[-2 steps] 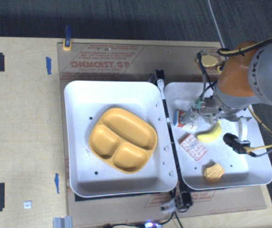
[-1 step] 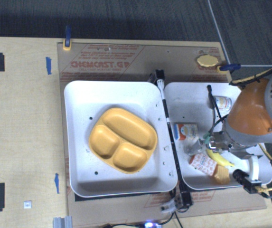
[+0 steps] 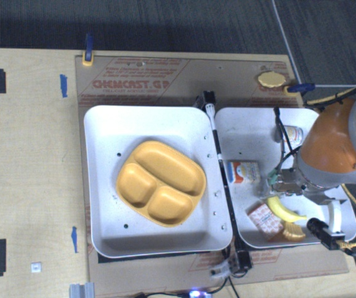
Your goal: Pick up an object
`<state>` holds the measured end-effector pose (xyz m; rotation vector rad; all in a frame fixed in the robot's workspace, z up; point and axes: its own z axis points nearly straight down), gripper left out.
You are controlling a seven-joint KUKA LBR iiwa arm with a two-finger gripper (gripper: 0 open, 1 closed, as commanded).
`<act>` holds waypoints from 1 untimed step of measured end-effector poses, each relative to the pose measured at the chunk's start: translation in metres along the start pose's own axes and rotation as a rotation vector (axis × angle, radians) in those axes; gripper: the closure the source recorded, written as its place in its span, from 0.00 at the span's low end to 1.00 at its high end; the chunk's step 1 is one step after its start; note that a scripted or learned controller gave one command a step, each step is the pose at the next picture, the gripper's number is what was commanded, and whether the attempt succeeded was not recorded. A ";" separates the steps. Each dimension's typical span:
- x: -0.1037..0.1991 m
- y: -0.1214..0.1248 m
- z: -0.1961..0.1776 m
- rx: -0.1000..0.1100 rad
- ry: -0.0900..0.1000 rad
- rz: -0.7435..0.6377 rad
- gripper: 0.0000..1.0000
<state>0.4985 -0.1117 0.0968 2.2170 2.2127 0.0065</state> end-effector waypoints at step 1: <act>0.081 0.038 -0.088 0.008 0.004 -0.003 1.00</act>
